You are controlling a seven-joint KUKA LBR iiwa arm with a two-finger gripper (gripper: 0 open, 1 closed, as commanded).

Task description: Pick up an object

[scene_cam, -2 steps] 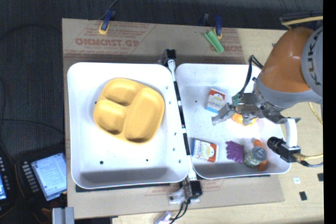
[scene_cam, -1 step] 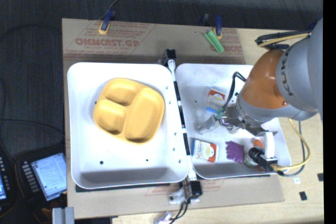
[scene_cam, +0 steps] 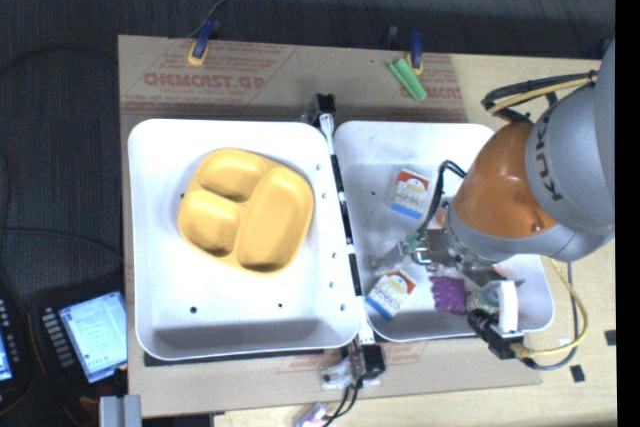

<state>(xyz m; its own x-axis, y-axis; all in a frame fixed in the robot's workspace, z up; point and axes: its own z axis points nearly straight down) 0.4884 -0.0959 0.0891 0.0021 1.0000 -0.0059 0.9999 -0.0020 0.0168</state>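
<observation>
A small box lies in the right bin, just left of and below the gripper. A purple thing sits just below the gripper. Another small box lies just above it. I cannot tell how the gripper stands. A big yellow dish is far left, in the left bin.

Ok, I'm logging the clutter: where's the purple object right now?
In the camera view the purple object lies in the right bin, near its front edge, just right of a small white carton and under the arm's wrist.
</observation>
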